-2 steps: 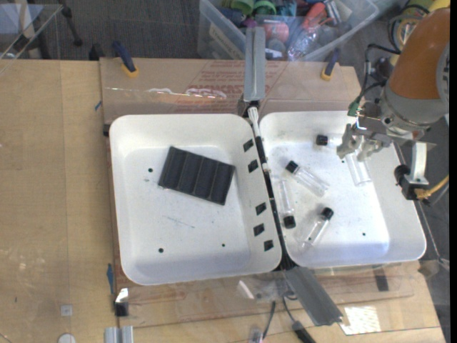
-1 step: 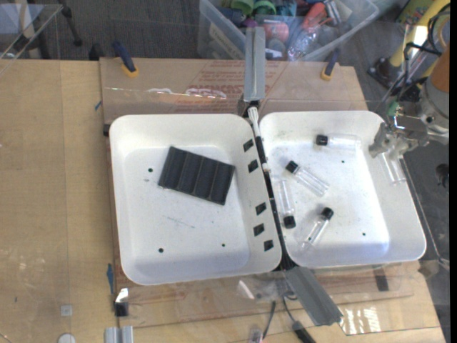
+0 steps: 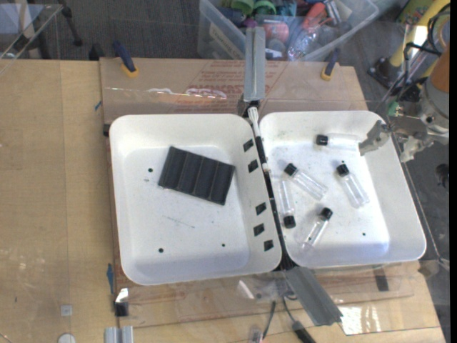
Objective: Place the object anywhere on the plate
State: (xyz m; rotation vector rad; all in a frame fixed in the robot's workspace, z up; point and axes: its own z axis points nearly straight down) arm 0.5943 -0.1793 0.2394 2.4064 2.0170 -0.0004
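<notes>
The robot's arm (image 3: 428, 113) is cut off by the right side. I can't tell if its hand (image 3: 373, 140) is open. The toy box (image 3: 285, 13) up top is cut off too.

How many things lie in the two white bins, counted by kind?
Dark ribbed plate, left bin: 1
Clear vials with black caps, right bin: 5 ()
Total: 6
</notes>
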